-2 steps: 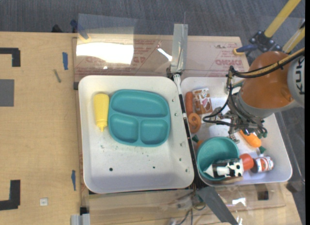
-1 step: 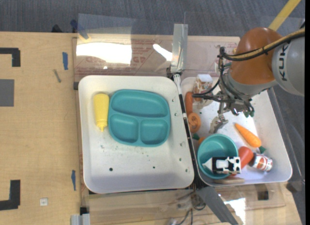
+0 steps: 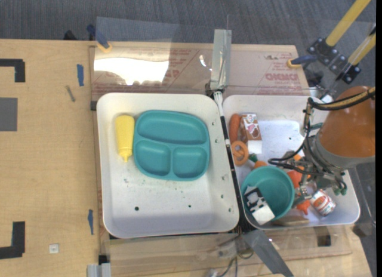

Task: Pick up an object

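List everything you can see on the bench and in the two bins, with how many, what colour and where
Bins: two, white, side by side on the bench.
Divided plate: one, teal, middle of the left bin.
Squeeze bottle: one, yellow, lying left of the plate in the left bin.
Cup: one, teal, front of the right bin, with a small black and white item at its rim.
Carton: one, white and brown, back left of the right bin.
Small orange items: several, right bin, too cluttered to count.
Small can: one, red and white, front right of the right bin.
Arm: one, orange band, over the right bin's right side.
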`<state>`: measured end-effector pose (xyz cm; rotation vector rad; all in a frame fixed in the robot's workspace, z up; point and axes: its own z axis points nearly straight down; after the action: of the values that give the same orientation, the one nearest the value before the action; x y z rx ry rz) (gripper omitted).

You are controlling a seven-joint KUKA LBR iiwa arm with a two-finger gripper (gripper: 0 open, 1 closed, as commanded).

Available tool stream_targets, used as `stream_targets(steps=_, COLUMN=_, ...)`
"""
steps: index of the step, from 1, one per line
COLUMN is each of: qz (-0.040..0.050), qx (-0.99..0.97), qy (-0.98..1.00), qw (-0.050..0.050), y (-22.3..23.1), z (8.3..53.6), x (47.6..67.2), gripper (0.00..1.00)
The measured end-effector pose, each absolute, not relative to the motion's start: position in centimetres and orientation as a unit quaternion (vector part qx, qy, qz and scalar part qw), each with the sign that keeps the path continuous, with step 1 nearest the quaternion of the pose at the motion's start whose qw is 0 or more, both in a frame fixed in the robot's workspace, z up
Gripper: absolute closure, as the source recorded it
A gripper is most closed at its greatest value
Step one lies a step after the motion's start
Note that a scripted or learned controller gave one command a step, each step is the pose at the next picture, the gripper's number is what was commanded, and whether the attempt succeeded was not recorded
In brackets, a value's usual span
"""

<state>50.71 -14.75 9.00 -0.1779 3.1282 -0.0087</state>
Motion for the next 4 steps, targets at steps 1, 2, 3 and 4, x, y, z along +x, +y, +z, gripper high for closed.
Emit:
stream_targets(steps=1, qz=-0.0038, qx=-0.14, qy=0.99, qw=0.009, y=-11.2, z=9.0, x=57.6, gripper=0.0)
stream_targets(steps=2, qz=-0.0012, qx=-0.067, qy=0.998, qw=0.006, y=-13.2, z=9.0, x=50.4, gripper=0.0)
stream_targets(steps=3, qz=-0.0045, qx=-0.066, qy=0.998, qw=0.015, y=-13.4, z=10.4, x=51.0, gripper=1.0)
stream_targets(steps=4, qz=-0.0032, qx=-0.12, qy=0.993, qw=0.008, y=-21.1, z=9.0, x=48.8, gripper=1.0)
